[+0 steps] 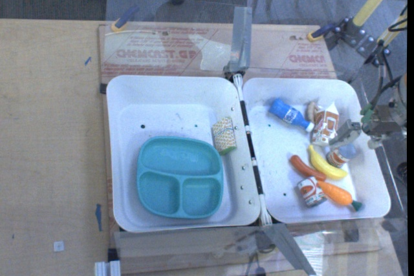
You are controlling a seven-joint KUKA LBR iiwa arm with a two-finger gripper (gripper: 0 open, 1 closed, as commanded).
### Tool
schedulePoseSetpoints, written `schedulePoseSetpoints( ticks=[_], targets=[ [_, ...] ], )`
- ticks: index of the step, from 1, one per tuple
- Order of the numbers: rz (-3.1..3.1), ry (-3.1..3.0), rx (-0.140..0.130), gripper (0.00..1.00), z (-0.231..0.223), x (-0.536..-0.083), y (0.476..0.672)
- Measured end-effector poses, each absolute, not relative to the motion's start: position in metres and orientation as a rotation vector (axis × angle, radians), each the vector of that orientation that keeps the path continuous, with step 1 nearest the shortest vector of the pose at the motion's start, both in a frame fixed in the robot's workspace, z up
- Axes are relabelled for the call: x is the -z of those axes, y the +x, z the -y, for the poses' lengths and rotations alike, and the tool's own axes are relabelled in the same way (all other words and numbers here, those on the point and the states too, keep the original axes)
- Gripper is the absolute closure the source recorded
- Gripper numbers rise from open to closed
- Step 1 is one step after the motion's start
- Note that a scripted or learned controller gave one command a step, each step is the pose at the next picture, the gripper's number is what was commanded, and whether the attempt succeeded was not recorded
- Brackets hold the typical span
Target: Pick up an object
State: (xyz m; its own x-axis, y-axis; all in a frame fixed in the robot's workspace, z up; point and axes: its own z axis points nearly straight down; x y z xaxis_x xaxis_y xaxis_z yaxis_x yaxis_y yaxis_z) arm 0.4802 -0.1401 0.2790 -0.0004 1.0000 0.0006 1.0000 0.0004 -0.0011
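Observation:
The right bin (278,203) holds several toy foods: a blue bottle (289,114), a white and orange carton (325,124), a yellow banana (325,163), a red sausage (307,167), a carrot (337,194) and a small can (312,191). My gripper (359,129) reaches in low over that bin's right rim, just right of the carton and above the banana. It is partly blurred against the bin wall, and nothing shows held in it.
The left bin (123,106) holds a teal divided plate (180,176) and a small patterned packet (224,134) against its right wall. A metal post (240,42) stands behind the seam between the bins. Yellow-handled clamps (362,29) sit at the back right.

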Motion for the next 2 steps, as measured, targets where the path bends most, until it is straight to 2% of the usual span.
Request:
schedulePoseSetpoints(
  ticks=[1,2],
  targets=[
    [2.220,-2.222,0.000,0.00,0.139,-0.173,0.479],
    [2.222,-2.224,0.001,0.00,0.112,-0.094,0.480]
  ],
)
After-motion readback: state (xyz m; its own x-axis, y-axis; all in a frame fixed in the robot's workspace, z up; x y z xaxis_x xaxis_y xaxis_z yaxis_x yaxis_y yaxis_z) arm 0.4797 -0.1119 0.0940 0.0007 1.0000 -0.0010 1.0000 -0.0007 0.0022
